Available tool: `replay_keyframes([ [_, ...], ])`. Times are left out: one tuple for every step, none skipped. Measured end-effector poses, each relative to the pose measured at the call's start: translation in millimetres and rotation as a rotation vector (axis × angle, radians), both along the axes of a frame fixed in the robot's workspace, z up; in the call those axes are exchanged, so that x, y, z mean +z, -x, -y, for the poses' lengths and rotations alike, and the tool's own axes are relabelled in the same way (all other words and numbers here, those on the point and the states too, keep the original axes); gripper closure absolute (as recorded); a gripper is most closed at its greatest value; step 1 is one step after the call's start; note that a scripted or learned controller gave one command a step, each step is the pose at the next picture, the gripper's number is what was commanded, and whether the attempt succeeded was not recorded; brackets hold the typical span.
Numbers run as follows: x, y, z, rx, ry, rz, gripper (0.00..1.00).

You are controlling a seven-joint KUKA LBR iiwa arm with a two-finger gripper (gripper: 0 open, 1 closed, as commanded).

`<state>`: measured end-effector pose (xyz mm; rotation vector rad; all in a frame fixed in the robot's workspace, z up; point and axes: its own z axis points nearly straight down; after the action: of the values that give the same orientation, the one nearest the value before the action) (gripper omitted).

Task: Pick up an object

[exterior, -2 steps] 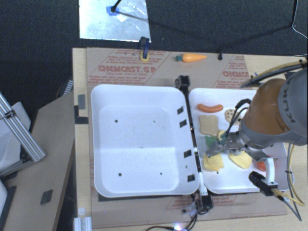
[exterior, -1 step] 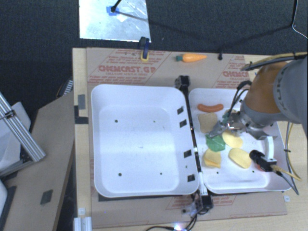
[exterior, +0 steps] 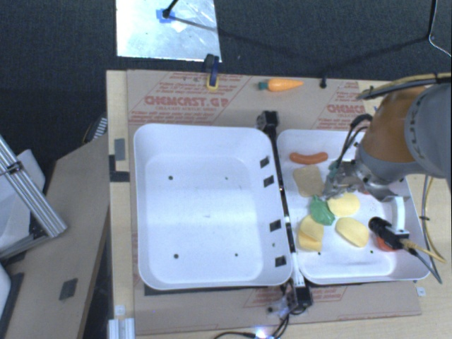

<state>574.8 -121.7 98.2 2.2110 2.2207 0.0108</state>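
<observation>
**Tool low in the right bin, among the food pieces**

Nearest the camera, toward the front wall of the right bin (exterior: 353,267), lie two yellow lumps. The left yellow piece (exterior: 311,232) lies close to the divider between the bins, and the right yellow piece (exterior: 353,232) lies a little apart from it. Just beside the right one, toward the bin's right wall, a red-orange piece (exterior: 382,244) is partly hidden.

One step further back, a green piece (exterior: 321,212) touches the upper edge of the left yellow piece. Next to it on the right lies a rear yellow piece (exterior: 345,205).

The tool (exterior: 337,183) is low in the bin directly behind these two, at the right edge of a tan slice (exterior: 308,181). It cannot be told whether it stands wide or narrow, and nothing can be seen gripped in it. The grey arm (exterior: 413,136) with its orange band reaches in from the right above the bin.

Behind the tan slice, an orange-red sausage (exterior: 309,157) lies crosswise near the bin's far wall.

The left bin (exterior: 205,210) sits alongside, its rim meeting the right bin's.

Further back on the desk (exterior: 183,99), a small carrot (exterior: 280,85) lies behind the bins, and a blue and yellow clamp (exterior: 211,73) grips the far edge. Beyond that, a shiny sheet (exterior: 166,16) lies on the dark floor.
</observation>
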Motion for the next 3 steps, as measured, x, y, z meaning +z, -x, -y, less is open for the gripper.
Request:
replay_keyframes([
  [92,-8,-55,0.006,-0.002,0.000,1.00],
  [85,76,-85,-0.002,-0.002,-0.013,1.00],
  [86,88,-120,0.003,-0.003,-0.011,1.00],
])
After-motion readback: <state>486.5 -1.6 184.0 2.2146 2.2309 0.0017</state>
